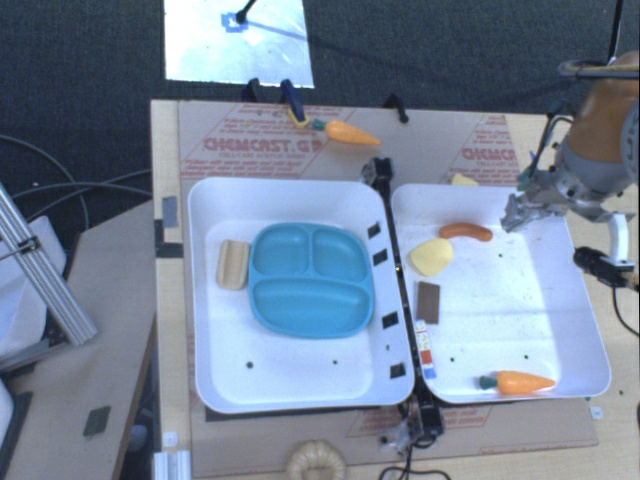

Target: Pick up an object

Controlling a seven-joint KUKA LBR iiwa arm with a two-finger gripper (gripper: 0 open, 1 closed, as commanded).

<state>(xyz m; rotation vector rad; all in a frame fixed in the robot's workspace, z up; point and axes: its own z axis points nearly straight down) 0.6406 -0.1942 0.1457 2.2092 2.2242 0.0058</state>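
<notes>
My gripper [517,214] hangs over the far right part of the right bin [560,308], a little to the right of an orange-red sausage [466,232]. Nothing shows between its fingers. A pale yellow chip-shaped piece [431,257] lies left of the sausage. Below it sits a small brown block [428,301]. A toy carrot [515,381] rests at the bin's near edge. Another yellow piece [464,180] peeks at the bin's far rim.
The left bin [215,368] bears a blue divided plate [309,279] and a tan bread slice [233,264]. A second carrot [347,133] lies on the cardboard behind the bins. A black divider with clips [392,268] runs between the bins.
</notes>
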